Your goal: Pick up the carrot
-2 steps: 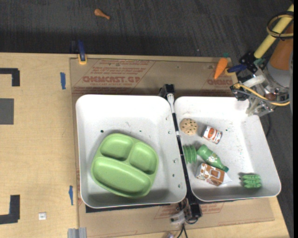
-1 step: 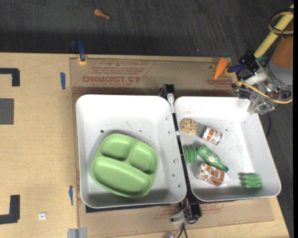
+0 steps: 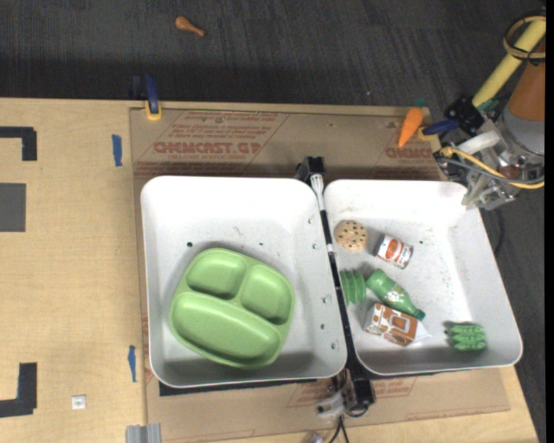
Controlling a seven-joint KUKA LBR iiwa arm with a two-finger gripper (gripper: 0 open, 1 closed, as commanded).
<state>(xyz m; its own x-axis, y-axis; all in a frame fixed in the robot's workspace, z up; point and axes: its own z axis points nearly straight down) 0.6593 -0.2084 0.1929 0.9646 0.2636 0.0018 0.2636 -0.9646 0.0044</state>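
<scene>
- You have the carrot lying outside both bins, on the brown cardboard sheet at the far side of the counter, just beyond the far left corner of the right bin
- Its orange body runs slantwise with the green top at the far end, and nothing touches it
- Your tool sits at the far right, over the far right corner of the right bin, near the carrot but apart from it and to its right
- You cannot tell from this angle whether the tool is open or closed; cables and wrist parts crowd it
- Your arm comes in from the right, with its orange band at the upper right edge and a yellow hose beside it
- In the right bin you see a round speckled cookie, a small red-and-white can, a green bottle lying tilted, a brown-and-white packet just near of it, and a green leafy piece at the near right
- A second green piece lies against the bin's left wall, just left of the bottle
- The left bin holds a green divided plate with three compartments
- A small orange object lies on the dark floor far beyond the counter; you cannot tell what it is
</scene>
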